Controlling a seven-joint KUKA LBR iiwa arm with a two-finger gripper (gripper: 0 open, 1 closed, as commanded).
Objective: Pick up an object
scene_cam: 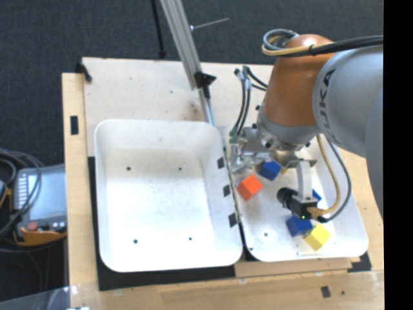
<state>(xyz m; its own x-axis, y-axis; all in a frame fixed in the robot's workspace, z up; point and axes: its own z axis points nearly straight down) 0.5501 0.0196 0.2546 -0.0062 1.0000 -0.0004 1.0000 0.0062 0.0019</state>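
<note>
1. The grey KUKA arm with the orange band is seen reaching in from the right, its wrist hanging over the right-hand shallow white bin.
2. The two-finger gripper is placed low over the left part of that bin, close to the wall shared with the left-hand white bin. Whether it is released or clenched cannot be told (the wrist body and cables cover it), and nothing can be made out in its grasp.
3. A small orange cube is found on the floor of the right bin, just below the gripper and near the shared wall.
4. A small blue block lies just beside the orange cube, up and to its right, partly tucked under the wrist.
5. A second blue block and a yellow cube are set close together near the bin's lower right, beside a black fitting on the cables.
</note>
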